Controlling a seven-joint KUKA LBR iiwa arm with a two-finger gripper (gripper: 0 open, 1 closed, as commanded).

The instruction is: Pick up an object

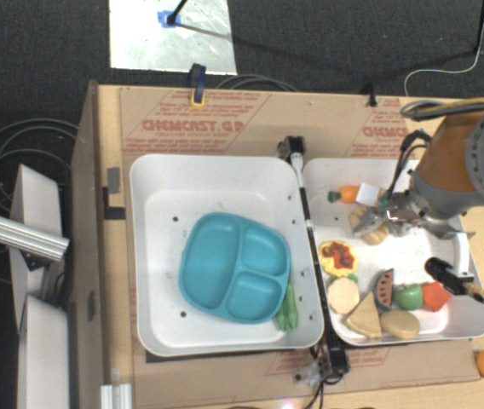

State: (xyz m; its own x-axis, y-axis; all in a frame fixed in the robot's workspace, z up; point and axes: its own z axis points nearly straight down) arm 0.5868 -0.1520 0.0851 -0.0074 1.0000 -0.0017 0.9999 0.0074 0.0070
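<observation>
Look down from the camera above. Your claw [384, 214] hangs low in the right bin [472, 318]. You cannot tell how wide it is open or if it holds anything. A tan lump [370, 226] sits right by it. A small pizza [338, 257] lies just left and below. The blue tray [233, 267] sits far left.

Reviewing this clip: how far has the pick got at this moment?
Done: the arm has reached into the right bin, and the gripper sits low by a tan item near the bin's back. In hand: nothing visibly held; whether the tan item is grasped is unclear. Left: a confirmed grasp and lift. The toy foods at the bin's front and the blue tray in the left bin lie untouched.
</observation>
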